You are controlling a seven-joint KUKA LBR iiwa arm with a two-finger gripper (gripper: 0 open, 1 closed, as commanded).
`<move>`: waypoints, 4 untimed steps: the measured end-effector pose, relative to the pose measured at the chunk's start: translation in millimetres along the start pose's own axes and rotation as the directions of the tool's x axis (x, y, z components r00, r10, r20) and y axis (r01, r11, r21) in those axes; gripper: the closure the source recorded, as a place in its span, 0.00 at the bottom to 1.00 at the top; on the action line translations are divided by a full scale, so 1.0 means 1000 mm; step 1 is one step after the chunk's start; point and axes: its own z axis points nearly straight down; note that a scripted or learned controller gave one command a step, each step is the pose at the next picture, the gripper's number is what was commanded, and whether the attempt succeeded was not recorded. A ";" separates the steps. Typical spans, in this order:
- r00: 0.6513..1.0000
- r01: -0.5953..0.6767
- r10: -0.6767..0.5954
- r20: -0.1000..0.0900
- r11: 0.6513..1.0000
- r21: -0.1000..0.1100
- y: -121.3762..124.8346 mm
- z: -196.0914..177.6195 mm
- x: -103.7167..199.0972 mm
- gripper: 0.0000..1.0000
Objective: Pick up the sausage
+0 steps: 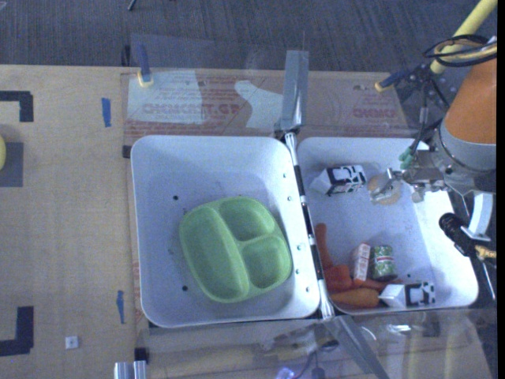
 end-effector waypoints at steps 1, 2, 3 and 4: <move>0.998 0.069 -0.069 0.001 0.998 -0.001 -0.040 0.056 -0.006 0.00; 0.998 0.066 -0.066 0.000 0.998 -0.001 -0.040 0.090 -0.023 0.00; 1.000 0.016 -0.016 0.005 1.000 -0.015 -0.071 0.121 0.023 0.00; 1.000 0.016 -0.016 0.005 1.000 -0.015 -0.072 0.121 0.022 0.00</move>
